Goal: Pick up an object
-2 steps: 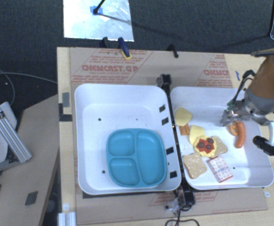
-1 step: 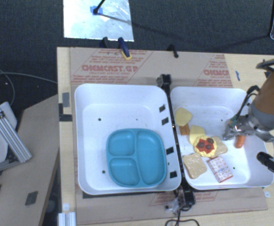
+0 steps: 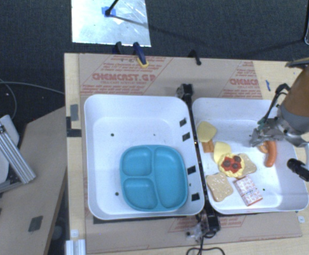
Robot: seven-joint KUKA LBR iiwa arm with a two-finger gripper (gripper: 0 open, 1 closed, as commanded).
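Nearest you, along the bottom rim of the right bin (image 3: 298, 203), lie a slice of toy bread (image 3: 219, 187) and a small red-and-white packet (image 3: 248, 190), side by side. Just above them you've got a pizza-like piece with red topping (image 3: 234, 165), touching a yellow chip-shaped piece (image 3: 222, 150). Another yellow piece (image 3: 206, 130) sits higher, close to the divider between bins, with a small orange bit (image 3: 208, 146) under it.

Your pick target candidate: the orange sausage (image 3: 271, 153), lying roughly upright in the view, right side of the right bin, apart from the food cluster.

The gripper (image 3: 261, 138) is low in that bin, just at the sausage's upper left, touching or nearly so. You can't tell whether it's spread or pinched; nothing visibly sits in it. The arm (image 3: 305, 102) comes in from the right, orange band showing.

Left bin (image 3: 98, 113) carries a blue divided plate (image 3: 154, 177), three compartments, lower middle of the bin.
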